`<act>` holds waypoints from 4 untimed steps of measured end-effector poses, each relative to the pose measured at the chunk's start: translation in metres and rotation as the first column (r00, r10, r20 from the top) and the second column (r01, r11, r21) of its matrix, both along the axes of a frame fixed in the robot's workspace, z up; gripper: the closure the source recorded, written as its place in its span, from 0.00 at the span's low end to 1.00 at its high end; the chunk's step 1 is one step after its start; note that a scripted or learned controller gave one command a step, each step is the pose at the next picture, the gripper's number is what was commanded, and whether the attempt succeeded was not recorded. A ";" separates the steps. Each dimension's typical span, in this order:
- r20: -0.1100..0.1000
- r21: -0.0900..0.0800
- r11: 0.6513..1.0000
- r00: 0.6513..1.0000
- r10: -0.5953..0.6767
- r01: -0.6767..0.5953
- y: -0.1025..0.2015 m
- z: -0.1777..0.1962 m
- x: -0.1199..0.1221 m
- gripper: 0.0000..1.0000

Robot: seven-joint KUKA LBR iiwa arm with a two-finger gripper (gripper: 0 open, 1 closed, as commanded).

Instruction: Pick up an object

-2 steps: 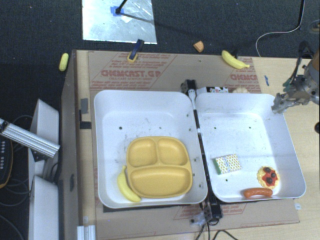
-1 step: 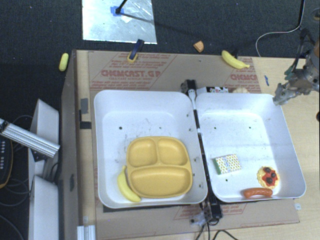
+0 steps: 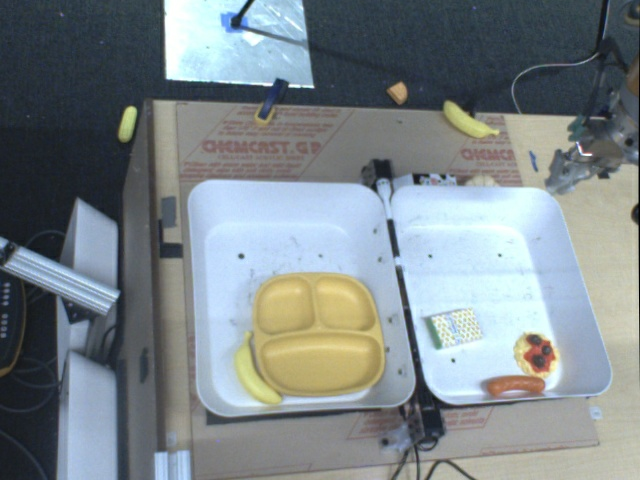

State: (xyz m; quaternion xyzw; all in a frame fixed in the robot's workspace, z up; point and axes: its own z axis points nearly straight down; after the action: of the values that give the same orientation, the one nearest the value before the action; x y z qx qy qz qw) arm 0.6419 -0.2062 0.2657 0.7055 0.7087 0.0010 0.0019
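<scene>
The right bin (image 3: 560,258) holds a green-and-white patterned sponge block (image 3: 455,327), a small toy pizza slice with red toppings (image 3: 536,352) and an orange-red sausage (image 3: 515,386) near its front wall. In the left bin (image 3: 215,238) lie a yellow divided plate (image 3: 318,331) and a yellow banana (image 3: 254,370) pressed against the plate's left front. My gripper (image 3: 572,169) hangs at the far right, outside the right bin and beyond its back right corner, well away from all the objects. It has nothing visible in it.
On the cardboard behind the bins rest another banana (image 3: 468,119) and a small orange piece (image 3: 398,92). A yellow item (image 3: 127,123) lies off the bench's left corner. A metal rail (image 3: 60,276) sticks in from the left. A cable (image 3: 545,73) loops near the arm.
</scene>
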 end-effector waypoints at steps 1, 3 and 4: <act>0.000 -0.001 1.000 1.000 0.000 0.000 0.000 0.009 0.024 1.00; -0.001 -0.001 1.000 1.000 0.000 0.000 0.000 0.010 0.027 1.00; -0.001 -0.002 1.000 1.000 0.000 0.000 0.000 0.011 0.027 1.00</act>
State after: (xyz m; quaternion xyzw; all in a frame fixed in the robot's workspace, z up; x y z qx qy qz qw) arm 0.6690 -0.2065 0.2768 0.7056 0.7086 0.0001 0.0023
